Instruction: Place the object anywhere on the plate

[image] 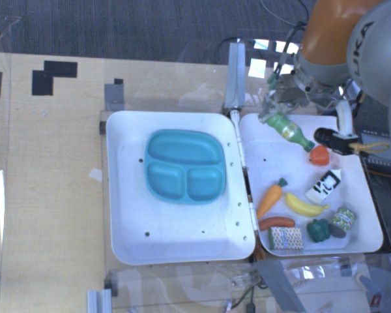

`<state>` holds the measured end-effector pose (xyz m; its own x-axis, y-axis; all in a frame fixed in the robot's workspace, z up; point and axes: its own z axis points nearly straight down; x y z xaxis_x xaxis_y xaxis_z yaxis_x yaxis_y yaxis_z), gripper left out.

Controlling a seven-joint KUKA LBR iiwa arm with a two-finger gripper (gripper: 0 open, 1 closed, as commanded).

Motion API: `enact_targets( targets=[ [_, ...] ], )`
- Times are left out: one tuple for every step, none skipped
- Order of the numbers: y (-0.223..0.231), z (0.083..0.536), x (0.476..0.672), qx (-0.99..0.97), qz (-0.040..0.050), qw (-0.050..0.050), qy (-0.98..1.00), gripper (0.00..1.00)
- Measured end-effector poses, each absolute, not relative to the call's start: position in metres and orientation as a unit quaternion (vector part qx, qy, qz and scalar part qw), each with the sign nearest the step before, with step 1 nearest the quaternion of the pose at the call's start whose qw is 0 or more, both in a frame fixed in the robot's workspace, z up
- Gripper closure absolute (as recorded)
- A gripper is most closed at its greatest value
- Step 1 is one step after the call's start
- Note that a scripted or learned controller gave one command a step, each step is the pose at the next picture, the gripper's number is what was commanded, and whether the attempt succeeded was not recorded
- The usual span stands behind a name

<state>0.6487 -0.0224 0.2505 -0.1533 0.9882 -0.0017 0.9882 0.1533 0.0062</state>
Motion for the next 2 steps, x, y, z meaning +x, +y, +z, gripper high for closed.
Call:
enact_targets(
  targets=[
    [0.0573,0.2355,0.6551,0.598,0.0025,0.002,0.801,1.00],
    [0.0571,0.2358,0.6552,0.598,0.0027,0.002,0.801,0.00]
  ],
)
